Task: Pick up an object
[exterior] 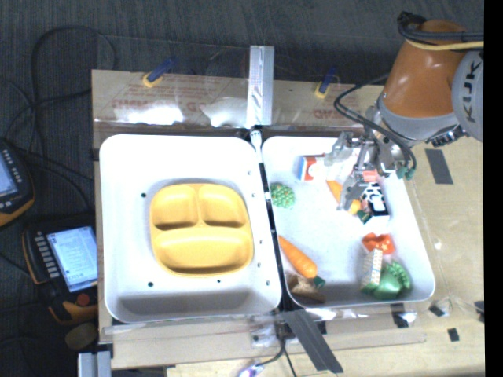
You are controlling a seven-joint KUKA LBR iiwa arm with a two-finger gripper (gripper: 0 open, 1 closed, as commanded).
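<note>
My gripper [355, 181] hangs over the upper middle of the right bin [420, 242], beneath the orange band of the arm. Directly under and beside it lie a small orange piece [335, 188] and a black-and-white item [376, 201] with coloured bits. A red-and-white box [310, 167] sits just to its left. Further off in the same bin are a green ball [283, 195], a carrot [299, 259], a red-orange toy [377, 243], a white block [369, 269] and a green toy [391, 280]. Nothing is visibly lifted.
The left bin [118, 210] holds a yellow divided plate [202, 226]. A brown item [303, 286] lies at the right bin's front edge by the carrot. The ridge [266, 210] between the bins runs just left of the green ball.
</note>
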